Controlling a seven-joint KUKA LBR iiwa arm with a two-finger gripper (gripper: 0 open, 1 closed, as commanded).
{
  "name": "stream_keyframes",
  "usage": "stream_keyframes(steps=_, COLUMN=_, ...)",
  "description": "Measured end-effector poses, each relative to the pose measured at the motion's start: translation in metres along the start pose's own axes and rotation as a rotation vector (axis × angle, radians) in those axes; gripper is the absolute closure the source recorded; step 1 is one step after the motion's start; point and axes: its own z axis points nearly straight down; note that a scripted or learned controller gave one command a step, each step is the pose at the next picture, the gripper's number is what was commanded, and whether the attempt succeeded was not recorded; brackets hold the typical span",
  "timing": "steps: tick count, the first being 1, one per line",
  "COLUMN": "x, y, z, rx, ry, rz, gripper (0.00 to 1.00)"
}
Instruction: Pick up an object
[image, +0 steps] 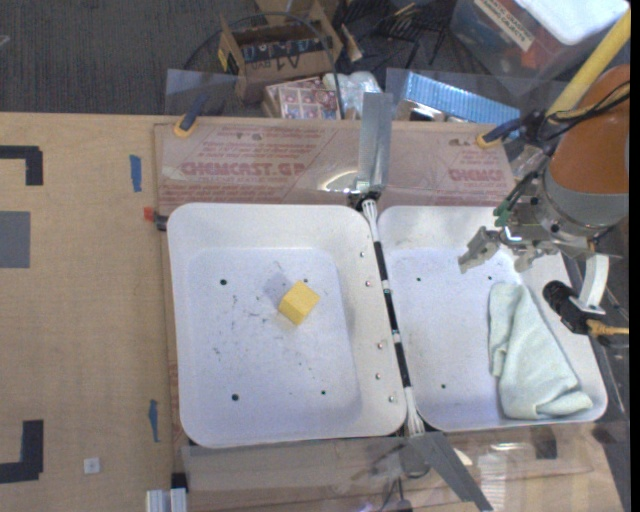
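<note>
1. The grey KUKA arm with its orange band (590, 165) reaches in from the right.
2. Its metal two-finger gripper (497, 252) points down and leftward, fingers spread apart, nothing between them.

Cluttered cardboard box (283, 48) behind bench

arm (600, 150): cut off at right edge | pincer (497, 252): finger gap unclear
</note>
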Motion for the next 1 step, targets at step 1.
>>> stream_keyframes(steps=1, x=-0.0706, y=-0.0043, z=-0.0717, rx=-0.006, ry=-0.005, rz=-0.339, gripper=0.00)
